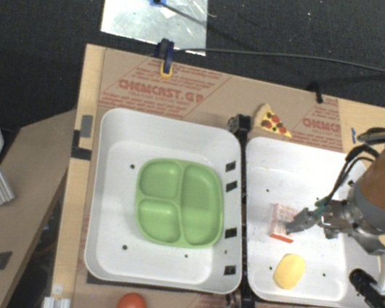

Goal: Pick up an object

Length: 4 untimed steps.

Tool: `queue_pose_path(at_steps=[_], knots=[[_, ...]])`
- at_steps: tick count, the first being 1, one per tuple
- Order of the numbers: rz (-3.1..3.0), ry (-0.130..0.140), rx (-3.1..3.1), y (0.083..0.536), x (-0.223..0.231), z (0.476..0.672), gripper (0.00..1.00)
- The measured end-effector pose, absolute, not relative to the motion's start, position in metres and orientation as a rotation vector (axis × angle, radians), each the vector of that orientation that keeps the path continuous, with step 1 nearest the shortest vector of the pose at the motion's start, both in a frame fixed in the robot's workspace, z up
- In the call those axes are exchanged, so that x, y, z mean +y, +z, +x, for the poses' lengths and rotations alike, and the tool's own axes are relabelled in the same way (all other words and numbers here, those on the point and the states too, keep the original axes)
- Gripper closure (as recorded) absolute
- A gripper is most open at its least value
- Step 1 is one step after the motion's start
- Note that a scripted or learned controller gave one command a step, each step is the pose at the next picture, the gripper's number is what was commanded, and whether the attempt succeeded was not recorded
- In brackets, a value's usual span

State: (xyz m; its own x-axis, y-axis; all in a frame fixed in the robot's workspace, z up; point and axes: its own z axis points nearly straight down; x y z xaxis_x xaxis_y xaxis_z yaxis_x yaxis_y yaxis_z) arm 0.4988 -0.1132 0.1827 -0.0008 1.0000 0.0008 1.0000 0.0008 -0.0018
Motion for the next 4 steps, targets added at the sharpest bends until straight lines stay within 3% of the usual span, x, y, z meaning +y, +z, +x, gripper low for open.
queue_pose_path(at_steps=[1,2,4], knots=[[-2.219,0.002,-2.220,0.139,-0.118,0.500,0.00],[-2.220,-0.003,-2.226,0.152,-0.118,0.501,1.00],[-2.222,-0.007,-2.232,0.253,-0.127,0.505,1.00]])
